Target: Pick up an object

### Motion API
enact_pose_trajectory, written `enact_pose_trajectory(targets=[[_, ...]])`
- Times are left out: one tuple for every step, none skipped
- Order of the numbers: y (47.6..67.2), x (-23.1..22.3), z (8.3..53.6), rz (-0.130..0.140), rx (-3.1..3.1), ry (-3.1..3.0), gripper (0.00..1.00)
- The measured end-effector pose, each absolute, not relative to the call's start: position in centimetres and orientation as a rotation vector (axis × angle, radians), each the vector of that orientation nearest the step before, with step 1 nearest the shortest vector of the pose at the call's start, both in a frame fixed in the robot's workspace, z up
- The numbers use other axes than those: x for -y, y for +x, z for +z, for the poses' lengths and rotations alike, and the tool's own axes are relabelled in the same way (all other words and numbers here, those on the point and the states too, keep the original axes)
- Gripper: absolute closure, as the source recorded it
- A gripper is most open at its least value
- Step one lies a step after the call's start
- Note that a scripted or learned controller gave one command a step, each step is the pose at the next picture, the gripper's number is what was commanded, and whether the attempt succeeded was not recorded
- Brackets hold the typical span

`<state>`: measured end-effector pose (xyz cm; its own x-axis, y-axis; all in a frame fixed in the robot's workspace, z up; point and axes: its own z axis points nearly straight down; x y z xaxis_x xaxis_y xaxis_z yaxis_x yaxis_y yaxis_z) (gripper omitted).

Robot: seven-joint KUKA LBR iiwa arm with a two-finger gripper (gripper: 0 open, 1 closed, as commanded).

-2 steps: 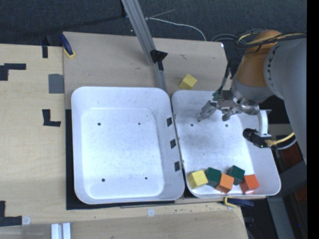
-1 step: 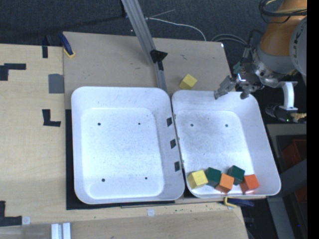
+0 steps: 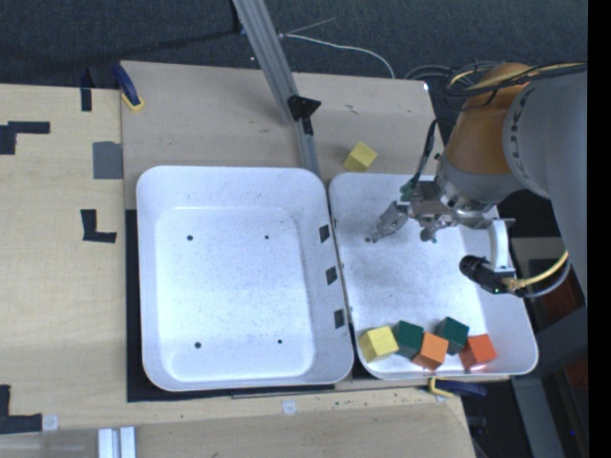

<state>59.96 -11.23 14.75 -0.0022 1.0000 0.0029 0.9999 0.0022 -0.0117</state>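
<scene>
- The gripper (image 3: pixel 399 223) is seen over the upper part of the right bin (image 3: pixel 382 284); nothing is seen between its fingers, and whether the jaws are spread or pressed together cannot be told.
- The arm (image 3: pixel 496 146) is found at 3 o'clock from the gripper, grey with an orange band.
- At about 5 o'clock from the gripper, along the right bin's near edge, a cluster of blocks is laid: a yellow block (image 3: pixel 379 342), a dark green block (image 3: pixel 409 336), an orange block (image 3: pixel 432 350), a second green block (image 3: pixel 452 332) and a red-orange block (image 3: pixel 477 350). They are well apart from the gripper.
- Another yellow block (image 3: pixel 361 156) is seen on the bench at 11 o'clock from the gripper, just outside the right bin.
- The left bin (image 3: pixel 234 275) is placed at 9 o'clock, beside the right one.
</scene>
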Motion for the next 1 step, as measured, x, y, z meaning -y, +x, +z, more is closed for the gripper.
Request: enact_pose_trajectory(targets=[[61.76,9.5,8.79,0.007,2.221,-2.215,0.0]])
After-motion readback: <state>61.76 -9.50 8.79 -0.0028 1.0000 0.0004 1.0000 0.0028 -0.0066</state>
